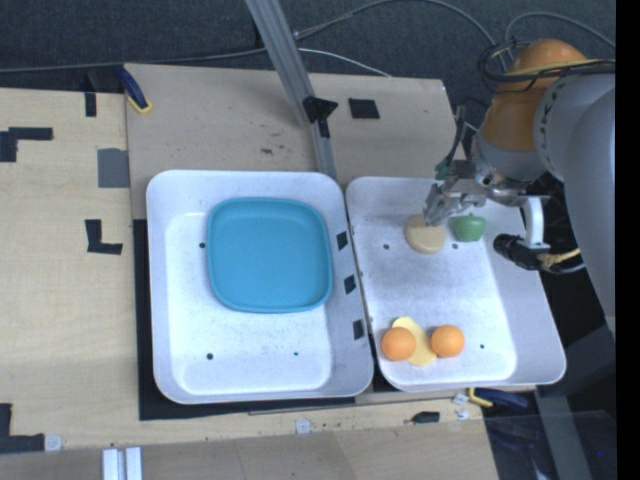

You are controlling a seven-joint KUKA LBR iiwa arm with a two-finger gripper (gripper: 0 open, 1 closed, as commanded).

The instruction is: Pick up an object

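Note:
My gripper (440, 213) hangs low over the far part of the right bin (440, 288), directly above a beige rounded object (425, 238). Its fingertips reach down to the top of that object. A green object (467, 229) lies just to the right of the fingers. Near the front of the right bin lie two orange balls (399, 343) (447, 340) with a pale yellow object (418, 348) between them.
The left bin (180, 298) holds a blue square plate (268, 254). A grey metal pole (290, 68) slants across the bench behind the bins. Cables and the arm's body crowd the right side beyond the right bin.

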